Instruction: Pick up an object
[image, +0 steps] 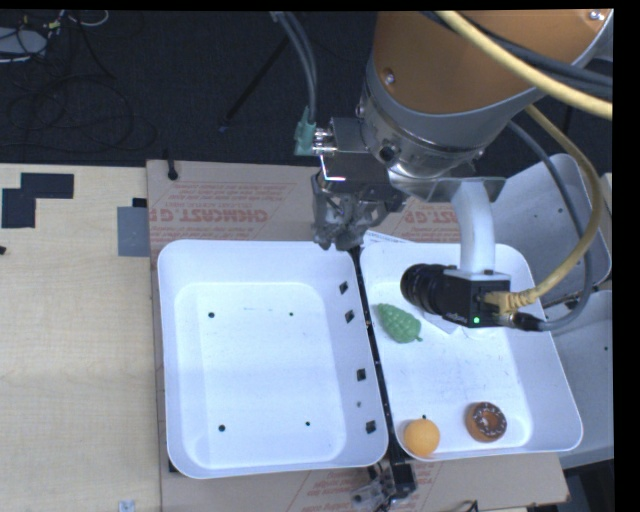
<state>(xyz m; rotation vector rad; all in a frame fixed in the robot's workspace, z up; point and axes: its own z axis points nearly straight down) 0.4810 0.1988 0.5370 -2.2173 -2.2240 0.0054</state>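
Evidently poised to descend, the dark two-finger hand (340, 235) hung over the bins' far divider, its opening impossible to judge, while the green ridged object (397, 323) lay in the shallow white right bin (545, 400) nearby.

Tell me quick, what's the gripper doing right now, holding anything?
Gripper: above the far end of the divide between the two bins; open or closed cannot be told, and nothing is visibly held.

Robotics lab setup: pale wooden bench (70, 340), two shallow white plastic bins (180, 300) on brown cardboard sheet (230, 205), loose black cables (60, 100) behind, small black camera (440, 290) mounted on arm.
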